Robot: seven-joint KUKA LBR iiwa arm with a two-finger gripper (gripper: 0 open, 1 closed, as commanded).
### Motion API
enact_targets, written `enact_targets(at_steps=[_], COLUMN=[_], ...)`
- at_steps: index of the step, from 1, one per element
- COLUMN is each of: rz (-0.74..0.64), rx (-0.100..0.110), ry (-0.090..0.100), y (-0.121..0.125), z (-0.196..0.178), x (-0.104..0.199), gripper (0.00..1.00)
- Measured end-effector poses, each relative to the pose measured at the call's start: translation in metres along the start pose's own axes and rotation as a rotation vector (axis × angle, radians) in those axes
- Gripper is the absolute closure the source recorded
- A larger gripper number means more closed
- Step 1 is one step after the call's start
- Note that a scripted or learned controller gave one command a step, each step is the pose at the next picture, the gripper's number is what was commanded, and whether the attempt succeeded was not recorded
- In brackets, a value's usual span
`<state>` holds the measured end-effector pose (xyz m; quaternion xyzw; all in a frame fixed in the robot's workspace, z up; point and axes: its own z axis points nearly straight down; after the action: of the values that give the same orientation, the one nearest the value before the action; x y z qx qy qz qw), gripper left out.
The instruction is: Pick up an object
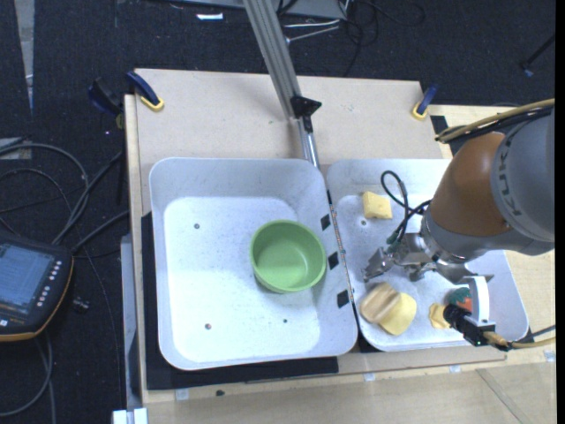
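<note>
Even bright overhead light, soft shadows, mild blur, dark surrounding floor.

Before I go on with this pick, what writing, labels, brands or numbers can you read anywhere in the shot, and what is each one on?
"KU": dark letters running down the grey arm at the right edge, cut off by the frame.
Handheld controller's screen at the far left: lit, its content too small and blurred to read.
Green bowl, white bins, yellow pieces and pincer: no text can be made out.
</note>
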<state>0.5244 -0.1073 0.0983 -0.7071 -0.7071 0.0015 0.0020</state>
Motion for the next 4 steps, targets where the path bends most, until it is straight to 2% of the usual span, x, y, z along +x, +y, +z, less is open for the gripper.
enact_targets(at_steps=[1,3,4], rz=[0.000,-0.001,-0.004], rx=[-0.004,-0.009,-0.005], ry=[0.000,-0.001,0.000], y=[0.001,0.012,0.016], z=[-0.012,-0.106,-0.107], x=[0.000,0.004,0.052], gripper=[1.00,1.00,1.00])
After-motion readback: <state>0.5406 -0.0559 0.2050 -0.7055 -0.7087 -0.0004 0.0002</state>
